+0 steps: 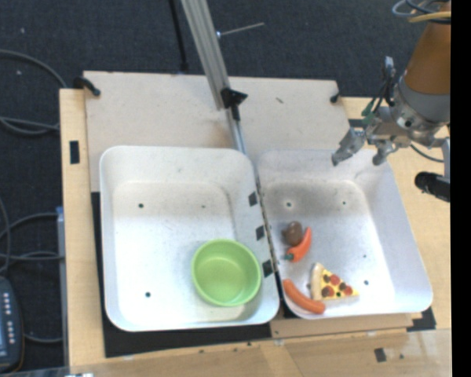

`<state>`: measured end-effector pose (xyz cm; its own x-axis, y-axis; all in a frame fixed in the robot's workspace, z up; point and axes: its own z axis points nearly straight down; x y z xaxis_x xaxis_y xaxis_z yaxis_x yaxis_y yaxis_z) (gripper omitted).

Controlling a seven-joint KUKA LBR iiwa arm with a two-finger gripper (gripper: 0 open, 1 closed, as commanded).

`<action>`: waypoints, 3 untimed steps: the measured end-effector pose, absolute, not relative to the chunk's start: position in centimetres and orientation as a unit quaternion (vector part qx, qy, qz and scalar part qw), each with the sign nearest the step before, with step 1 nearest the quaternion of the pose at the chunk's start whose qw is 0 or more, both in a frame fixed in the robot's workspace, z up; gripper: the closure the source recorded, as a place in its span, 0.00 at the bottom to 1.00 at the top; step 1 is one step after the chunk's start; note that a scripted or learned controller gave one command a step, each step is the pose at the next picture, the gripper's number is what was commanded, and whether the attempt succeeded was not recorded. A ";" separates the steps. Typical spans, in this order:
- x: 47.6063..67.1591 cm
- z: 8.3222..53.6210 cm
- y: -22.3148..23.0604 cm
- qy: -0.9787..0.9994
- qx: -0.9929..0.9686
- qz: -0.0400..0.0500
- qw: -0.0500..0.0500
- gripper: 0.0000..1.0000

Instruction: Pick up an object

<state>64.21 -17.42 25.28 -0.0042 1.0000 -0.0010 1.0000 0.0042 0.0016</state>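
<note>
- Gripper (363, 152): positioned above the far right corner of the right bin (392, 210), fingers spread apart, nothing between them
- Right bin contents, near-left area: a brown lump (293, 232) touching an orange carrot (301, 244); a pizza slice toy (330, 284) near the front wall; an orange sausage (303, 296) just beside it at the front rim
- Left bin (141, 210): a green bowl (226, 272) standing upright in the near right corner
- All objects lie well apart from the gripper
</note>
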 end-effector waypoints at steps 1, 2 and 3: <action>64.2 25.3 -17.5 0.709 0.706 0.000 0.001 0.00; 65.1 19.9 -17.3 0.709 0.705 -0.002 0.000 0.00; 64.2 15.1 -17.8 0.707 0.707 -0.002 -0.001 0.00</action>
<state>64.19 -17.81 15.09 0.0003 1.0000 -0.0027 1.0000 -0.0004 -0.0043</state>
